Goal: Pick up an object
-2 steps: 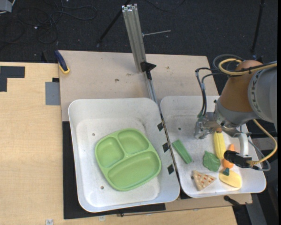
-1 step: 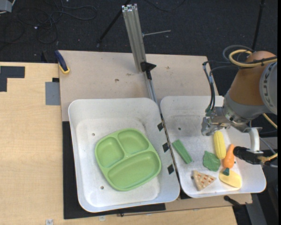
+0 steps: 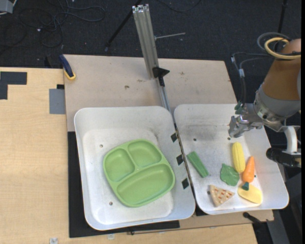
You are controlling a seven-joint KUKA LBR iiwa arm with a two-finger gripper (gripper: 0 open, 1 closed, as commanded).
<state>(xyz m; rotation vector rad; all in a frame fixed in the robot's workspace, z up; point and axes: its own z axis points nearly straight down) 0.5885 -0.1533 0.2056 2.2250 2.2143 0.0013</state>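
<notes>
Pincer [image 3: 236, 131] hovering over right bin [image 3: 203, 117], upper part, above bare floor; whether released or clenched cannot be told, tips too small and blurred. Nothing seen between them.

Left to right from pincer's standpoint:
- Far to its left, in left bin [image 3: 86, 136]: green divided plate [image 3: 138, 173], lying flat, well apart from everything else.
- Below and left of pincer: green stick-shaped toy [image 3: 197, 164], lying at a slant, alone on bin floor.
- Lower, slightly left: pizza slice toy [image 3: 221, 194], flat.
- Almost straight below: green leafy lump [image 3: 229, 174], touching or just beside corn cob.
- Just below pincer, nearest piece: yellow corn cob [image 3: 238, 156], lengthwise away from pincer.
- Below and a little right: carrot [image 3: 249, 170], close against corn; yellow wedge [image 3: 250, 194] under it, near bin's lower right wall.

Likely target: corn cob, nearest, near directly beneath.

Risks, as judged:
- Corn, carrot, green lump crowded together; a descent there could land on two pieces at once, or nudge one aside and close on nothing.
- Rounded corn could squirt out if pinched off-centre.
- Carrot and yellow wedge near right wall; could clip the rim.
- Green stick safest: isolated, but thin and flat, easy to miss.
</notes>
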